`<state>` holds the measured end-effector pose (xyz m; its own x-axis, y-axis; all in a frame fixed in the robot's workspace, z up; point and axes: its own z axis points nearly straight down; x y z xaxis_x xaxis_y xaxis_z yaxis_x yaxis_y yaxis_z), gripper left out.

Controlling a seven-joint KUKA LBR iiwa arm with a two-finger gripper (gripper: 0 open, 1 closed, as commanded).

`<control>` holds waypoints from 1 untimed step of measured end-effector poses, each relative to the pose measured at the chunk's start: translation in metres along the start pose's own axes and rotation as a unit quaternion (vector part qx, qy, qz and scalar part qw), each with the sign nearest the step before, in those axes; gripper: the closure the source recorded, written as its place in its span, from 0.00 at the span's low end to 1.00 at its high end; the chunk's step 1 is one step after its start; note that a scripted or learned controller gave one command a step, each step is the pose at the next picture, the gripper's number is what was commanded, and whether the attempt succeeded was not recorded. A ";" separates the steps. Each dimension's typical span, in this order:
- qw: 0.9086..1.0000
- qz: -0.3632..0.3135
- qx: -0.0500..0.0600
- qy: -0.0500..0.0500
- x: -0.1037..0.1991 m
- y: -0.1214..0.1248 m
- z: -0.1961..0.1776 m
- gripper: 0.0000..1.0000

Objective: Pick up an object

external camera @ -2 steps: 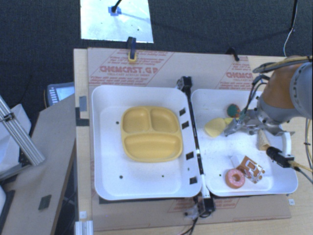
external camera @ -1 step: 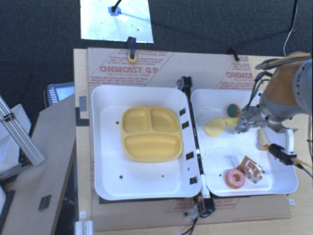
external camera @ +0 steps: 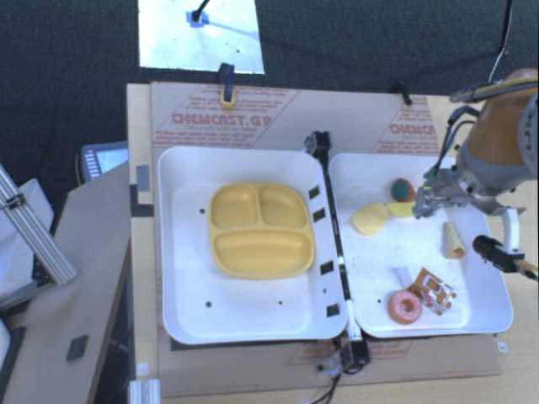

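While yellow tray (external camera: 259, 241) fills left bin (external camera: 181, 310), donut (external camera: 405, 307) lies in right bin (external camera: 493, 310).

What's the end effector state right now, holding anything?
End effector: low over the right bin, next to the yellow toy; open or closed cannot be told, and nothing is visibly held.

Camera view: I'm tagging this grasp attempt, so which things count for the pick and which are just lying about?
For the pick:
gripper
yellow banana-like piece
small round toy
cone
doughnut
patterned wrapper

Lying about:
yellow divided tray in the left bin
clamp
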<state>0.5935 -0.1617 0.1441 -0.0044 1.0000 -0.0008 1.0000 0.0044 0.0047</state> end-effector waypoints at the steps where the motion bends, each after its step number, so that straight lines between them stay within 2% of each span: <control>1: 1.000 0.000 0.000 0.000 0.001 0.004 -0.044 1.00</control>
<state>0.5971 -0.1608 0.1877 -0.0051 1.0000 -0.0015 1.0000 0.0051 0.0055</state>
